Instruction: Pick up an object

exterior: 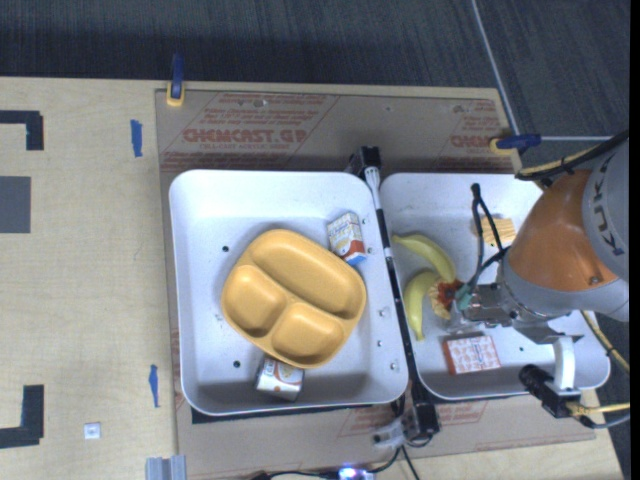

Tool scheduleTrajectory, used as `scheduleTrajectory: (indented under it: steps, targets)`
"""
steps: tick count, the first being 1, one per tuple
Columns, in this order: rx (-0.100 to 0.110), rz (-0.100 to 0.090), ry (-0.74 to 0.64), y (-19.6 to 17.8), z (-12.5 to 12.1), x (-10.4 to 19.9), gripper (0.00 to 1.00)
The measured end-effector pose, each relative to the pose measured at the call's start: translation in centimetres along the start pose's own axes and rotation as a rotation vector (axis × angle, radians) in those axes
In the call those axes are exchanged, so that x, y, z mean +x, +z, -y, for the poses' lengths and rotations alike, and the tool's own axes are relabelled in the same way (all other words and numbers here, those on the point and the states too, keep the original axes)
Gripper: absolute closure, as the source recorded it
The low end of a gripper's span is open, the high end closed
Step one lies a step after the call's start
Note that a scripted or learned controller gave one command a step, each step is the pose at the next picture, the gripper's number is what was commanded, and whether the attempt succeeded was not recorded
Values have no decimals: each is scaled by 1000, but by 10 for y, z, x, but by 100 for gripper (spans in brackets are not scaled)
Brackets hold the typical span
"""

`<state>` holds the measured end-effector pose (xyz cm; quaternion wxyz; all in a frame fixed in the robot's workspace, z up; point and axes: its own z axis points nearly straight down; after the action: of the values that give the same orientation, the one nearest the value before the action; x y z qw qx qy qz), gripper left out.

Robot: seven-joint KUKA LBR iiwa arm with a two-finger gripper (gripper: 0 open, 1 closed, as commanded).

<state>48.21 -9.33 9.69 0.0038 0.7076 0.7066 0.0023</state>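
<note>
Glossy yellow plastic tray (291, 295); smooth white bins (200, 268); matt cardboard (260, 128); pale wood bench (80, 298).

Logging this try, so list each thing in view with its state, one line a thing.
yellow tray: upright, tilted across the left bin.
small carton: against the tray's far edge.
can: on its side, partly under the tray.
bananas: lying in the right bin.
flat packet: lying flat.
gripper: low beside the bananas.
</note>
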Motion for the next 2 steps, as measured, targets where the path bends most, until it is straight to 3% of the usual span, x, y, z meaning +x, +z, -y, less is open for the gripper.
scheduleTrajectory:
  steps: [1,2]
  targets:
    - [0,0,0,0,0,0,0]
    - [-4,1,0,-10,-2,0,100]
